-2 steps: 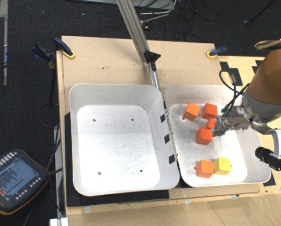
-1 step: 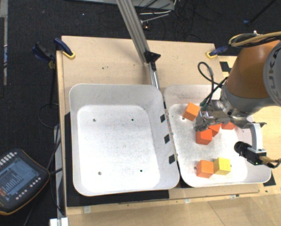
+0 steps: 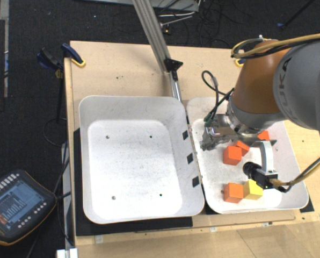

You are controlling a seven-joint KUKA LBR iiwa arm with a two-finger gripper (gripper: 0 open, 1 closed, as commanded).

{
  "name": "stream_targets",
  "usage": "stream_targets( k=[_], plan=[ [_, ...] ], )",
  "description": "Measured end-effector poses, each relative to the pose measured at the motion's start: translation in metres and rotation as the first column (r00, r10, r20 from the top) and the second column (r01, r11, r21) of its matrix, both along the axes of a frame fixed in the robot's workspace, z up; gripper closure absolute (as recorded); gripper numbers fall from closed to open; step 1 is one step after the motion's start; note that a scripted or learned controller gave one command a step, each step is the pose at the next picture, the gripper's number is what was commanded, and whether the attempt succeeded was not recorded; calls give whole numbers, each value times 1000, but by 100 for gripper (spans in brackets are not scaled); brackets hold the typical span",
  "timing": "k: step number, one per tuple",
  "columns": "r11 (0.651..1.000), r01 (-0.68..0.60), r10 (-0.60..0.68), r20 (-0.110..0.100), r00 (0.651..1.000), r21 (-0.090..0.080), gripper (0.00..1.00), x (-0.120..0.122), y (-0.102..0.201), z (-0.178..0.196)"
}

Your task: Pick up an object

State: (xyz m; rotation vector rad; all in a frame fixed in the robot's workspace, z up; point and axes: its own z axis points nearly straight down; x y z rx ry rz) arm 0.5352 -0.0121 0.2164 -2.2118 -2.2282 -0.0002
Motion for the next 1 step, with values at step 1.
stream_targets(
  k=[1],
  plan=[
    [1000,-1,1,1,1000,0,100,8,52,-6]
  ],
)
